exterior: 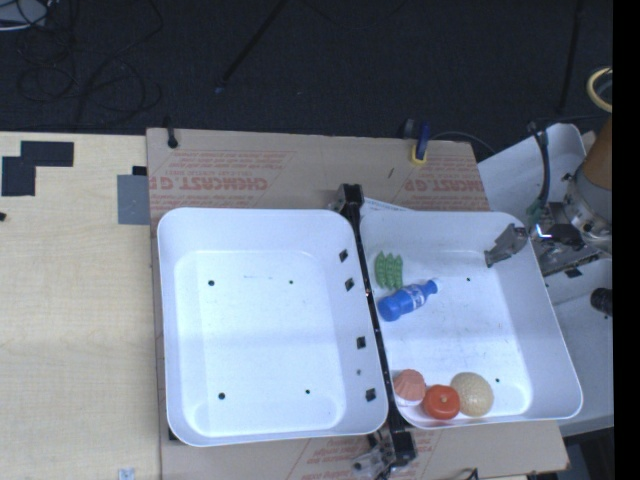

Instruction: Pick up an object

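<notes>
Right bin (520, 368); claw (515, 240) partly cut off

- Two shallow white plastic bins sit side by side on the bench: left bin (190, 268), right bin (520, 328).
- In the right bin, a small blue plastic bottle (405, 300) lies near the divider, just before a green ridged toy (388, 268).
- Along its front wall, left to right: pink round piece (408, 384), red tomato-like ball (441, 402), beige textured ball (473, 393).
</notes>
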Available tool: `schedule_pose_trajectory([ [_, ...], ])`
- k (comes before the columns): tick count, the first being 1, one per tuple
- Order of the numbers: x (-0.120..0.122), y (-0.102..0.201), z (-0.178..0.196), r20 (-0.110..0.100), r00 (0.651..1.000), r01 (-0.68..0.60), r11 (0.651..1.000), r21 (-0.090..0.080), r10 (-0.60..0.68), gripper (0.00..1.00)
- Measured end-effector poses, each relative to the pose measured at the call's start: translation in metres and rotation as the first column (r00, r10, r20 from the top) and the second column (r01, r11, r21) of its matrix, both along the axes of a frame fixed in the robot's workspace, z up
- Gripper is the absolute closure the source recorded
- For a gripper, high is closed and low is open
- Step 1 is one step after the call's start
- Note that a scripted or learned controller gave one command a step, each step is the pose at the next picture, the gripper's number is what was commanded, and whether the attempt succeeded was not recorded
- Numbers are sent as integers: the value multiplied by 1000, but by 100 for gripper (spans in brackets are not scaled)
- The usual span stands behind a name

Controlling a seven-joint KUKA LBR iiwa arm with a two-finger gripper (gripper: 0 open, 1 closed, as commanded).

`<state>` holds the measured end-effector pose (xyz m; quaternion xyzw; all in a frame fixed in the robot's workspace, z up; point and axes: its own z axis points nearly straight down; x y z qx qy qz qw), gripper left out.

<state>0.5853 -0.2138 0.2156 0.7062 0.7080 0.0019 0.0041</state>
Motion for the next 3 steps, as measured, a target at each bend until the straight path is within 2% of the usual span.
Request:
schedule_pose_trajectory([
  [1,-3,0,-7,-10,1000,2,1000,3,-2,0],
  [2,-3,0,-7,-10,1000,2,1000,3,-2,0],
  [3,45,2,-103,-13,1000,-1,1000,4,1,0],
])
